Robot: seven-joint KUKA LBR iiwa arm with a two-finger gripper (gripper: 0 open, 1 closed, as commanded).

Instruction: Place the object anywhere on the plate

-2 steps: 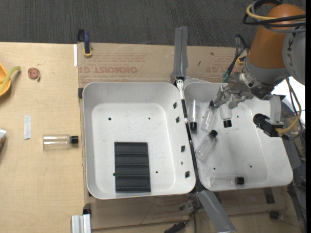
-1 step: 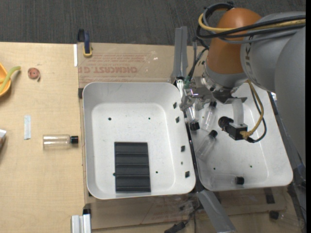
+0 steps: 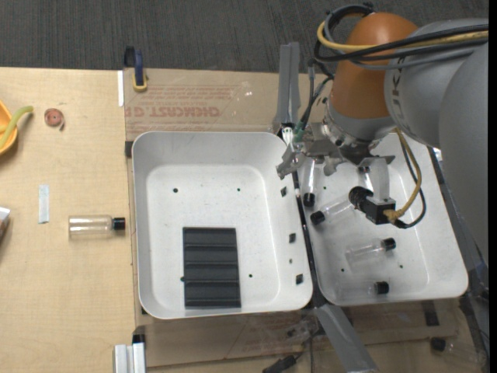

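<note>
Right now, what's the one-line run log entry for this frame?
arm: over right bin | gripper: near its left wall | vials: lying in right bin | dark plate: left bin, bare

Just below the pincer (image 3: 309,186), clear glossy plastic vials (image 3: 371,249) with black caps lie in a smooth white plastic bin (image 3: 435,282). To its lower left lies a matt black ribbed plate (image 3: 210,267); farther left, the bench (image 3: 62,286) looks like pale smooth wood.
</note>
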